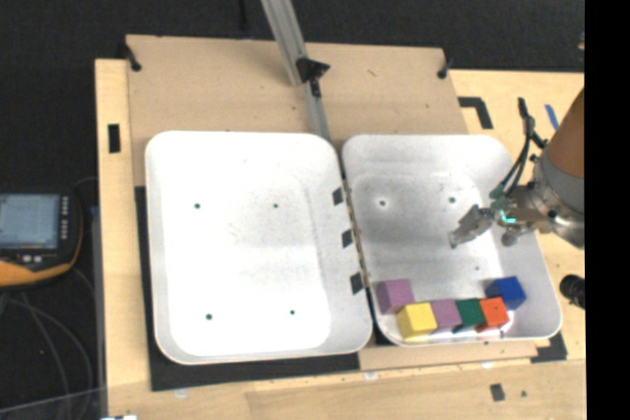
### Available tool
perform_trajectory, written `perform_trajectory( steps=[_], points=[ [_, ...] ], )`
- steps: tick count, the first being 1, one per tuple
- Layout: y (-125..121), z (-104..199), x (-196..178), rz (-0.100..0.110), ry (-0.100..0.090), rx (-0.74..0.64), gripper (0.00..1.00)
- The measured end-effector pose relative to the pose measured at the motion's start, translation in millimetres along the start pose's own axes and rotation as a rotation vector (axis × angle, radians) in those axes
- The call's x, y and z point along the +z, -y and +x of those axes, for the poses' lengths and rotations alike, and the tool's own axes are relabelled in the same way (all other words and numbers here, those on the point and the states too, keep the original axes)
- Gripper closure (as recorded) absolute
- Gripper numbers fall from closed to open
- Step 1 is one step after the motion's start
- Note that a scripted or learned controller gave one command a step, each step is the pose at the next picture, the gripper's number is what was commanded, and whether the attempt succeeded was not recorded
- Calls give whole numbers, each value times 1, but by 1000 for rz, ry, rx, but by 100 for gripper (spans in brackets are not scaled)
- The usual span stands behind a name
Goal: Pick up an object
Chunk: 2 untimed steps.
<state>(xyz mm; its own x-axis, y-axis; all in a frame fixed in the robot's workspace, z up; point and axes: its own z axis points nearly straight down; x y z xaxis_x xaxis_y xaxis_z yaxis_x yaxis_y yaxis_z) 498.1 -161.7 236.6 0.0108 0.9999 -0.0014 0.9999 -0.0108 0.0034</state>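
High slanted view over bins point(246, 152)

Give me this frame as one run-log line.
arm: over right bin | gripper: above bare floor, nothing between fingers | blocks: clustered at near edge, untouched | left bin: no blocks

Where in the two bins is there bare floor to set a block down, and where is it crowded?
The left bin has bare floor from wall to wall. In the right bin, the far half is bare, up to the end effector at its right side. The near wall is crowded: purple, yellow, green, orange and blue blocks.
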Motion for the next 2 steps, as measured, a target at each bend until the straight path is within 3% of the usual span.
perform_trajectory(
  steps=[1,2],
  points=[
    [-1,-1,-11,-3,1,1,100],
    [15,59,26,6,-4,-18,100]
  ],
)
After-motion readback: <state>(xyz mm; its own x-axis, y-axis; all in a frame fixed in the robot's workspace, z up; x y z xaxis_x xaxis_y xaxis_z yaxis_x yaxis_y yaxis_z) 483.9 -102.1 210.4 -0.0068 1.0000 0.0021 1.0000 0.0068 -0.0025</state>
